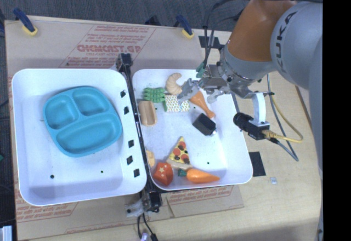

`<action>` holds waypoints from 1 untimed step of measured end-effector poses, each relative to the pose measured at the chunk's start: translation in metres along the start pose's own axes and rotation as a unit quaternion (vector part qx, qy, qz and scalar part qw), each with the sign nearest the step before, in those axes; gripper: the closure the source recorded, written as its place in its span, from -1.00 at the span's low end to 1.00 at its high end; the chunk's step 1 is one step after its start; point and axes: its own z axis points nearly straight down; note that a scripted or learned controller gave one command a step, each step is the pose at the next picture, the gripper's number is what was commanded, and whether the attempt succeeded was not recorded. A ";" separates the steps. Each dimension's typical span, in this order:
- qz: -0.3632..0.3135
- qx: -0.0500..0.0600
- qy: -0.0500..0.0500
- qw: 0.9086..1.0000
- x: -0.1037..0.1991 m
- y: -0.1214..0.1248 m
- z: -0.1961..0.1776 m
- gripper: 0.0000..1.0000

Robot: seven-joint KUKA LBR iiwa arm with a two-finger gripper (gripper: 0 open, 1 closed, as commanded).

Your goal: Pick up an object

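- My two-finger gripper (193, 87) hung over the upper part of the right-hand shallow white bin (237, 166), my grey arm reaching in from three o'clock.
- Whether my jaws were spread or pressed together, I could not tell; the wrist body and cables covered them from above.
- Nearest to me lay a small orange plastic carrot-shaped toy (202, 104), at about five o'clock from my tip, touching or just beside it; I could not tell which.
- I judged that toy light, stiff and somewhat slippery, tapering, so the thicker middle looked the safest place to pinch, across its short axis.
- Close by sat a pale croissant-shaped toy (174, 82) at ten o'clock, a white-and-yellow dotted block (176, 104) at seven o'clock, and a black blocky piece (204, 124) at six o'clock.
- Crowding meant a finger could land on a neighbour.
- A blue divided plastic plate (82, 119) lay in the left-hand white bin (27, 179), well apart.
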 end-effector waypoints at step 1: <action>-0.049 0.000 0.000 0.999 -0.044 0.064 0.052 -1.00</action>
